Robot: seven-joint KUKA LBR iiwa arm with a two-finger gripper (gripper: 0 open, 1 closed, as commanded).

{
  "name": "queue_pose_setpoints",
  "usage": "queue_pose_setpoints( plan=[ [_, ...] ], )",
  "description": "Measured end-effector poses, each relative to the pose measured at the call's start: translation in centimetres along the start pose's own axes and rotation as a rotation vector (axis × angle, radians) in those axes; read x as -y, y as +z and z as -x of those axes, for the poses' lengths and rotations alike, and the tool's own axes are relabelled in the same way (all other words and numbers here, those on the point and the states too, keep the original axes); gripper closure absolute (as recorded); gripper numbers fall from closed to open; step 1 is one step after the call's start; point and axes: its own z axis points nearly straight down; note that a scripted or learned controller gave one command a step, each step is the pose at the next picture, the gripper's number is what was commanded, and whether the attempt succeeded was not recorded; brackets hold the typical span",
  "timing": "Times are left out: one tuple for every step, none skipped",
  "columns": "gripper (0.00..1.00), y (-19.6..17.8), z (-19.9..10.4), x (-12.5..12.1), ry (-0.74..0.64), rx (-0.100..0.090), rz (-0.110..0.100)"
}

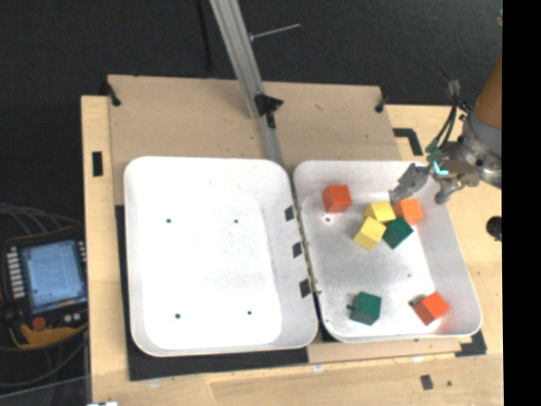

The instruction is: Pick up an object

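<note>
Orange block (410,210) lies near the right bin's (452,252) far right corner, touching a yellow block (381,212) and a green block (397,233). The gripper (426,185) hangs just above it, fingers spread wide, holding nothing.

I count seven blocks, all in right bin (456,265). Orange cube (337,198) alone at upper left. Centre cluster touching: two yellow cubes (375,222), green cube (396,233), small orange cube (411,210) at top right. Near front edge – green cube (365,308), tilted orange cube (430,308), well apart.
</note>
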Motion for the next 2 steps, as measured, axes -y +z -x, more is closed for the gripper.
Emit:
queue_pose_setpoints(
  plan=[
    [0.00, -0.2, 0.0, -0.1, 0.000, 0.001, 0.004],
    [0.00, 5.7, 0.9, -0.1, 0.003, 0.002, -0.001]
  ],
)
